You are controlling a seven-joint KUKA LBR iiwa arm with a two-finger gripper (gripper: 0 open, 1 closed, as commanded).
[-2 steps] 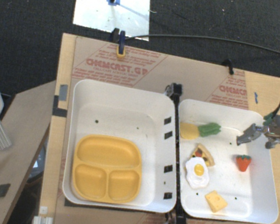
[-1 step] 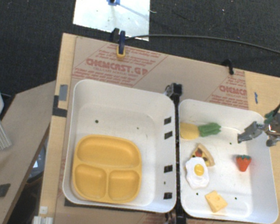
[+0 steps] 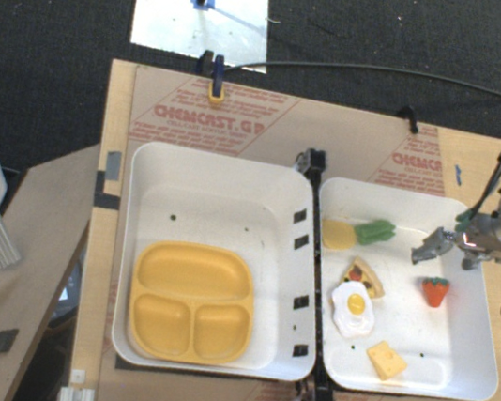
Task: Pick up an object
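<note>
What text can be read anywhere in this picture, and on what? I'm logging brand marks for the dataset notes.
"CHEMCAST GP": red print on the brown protective sheet under the bins, left of the centre clamp.
A second red print of the same kind on that sheet, above the right bin: partly cut off, too blurred to read surely.
White paper at the top: no legible text.

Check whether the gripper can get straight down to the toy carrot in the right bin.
Probably yes: the gripper hangs just above the toy carrot, which stands apart from the other food with nothing lying over it.
</note>
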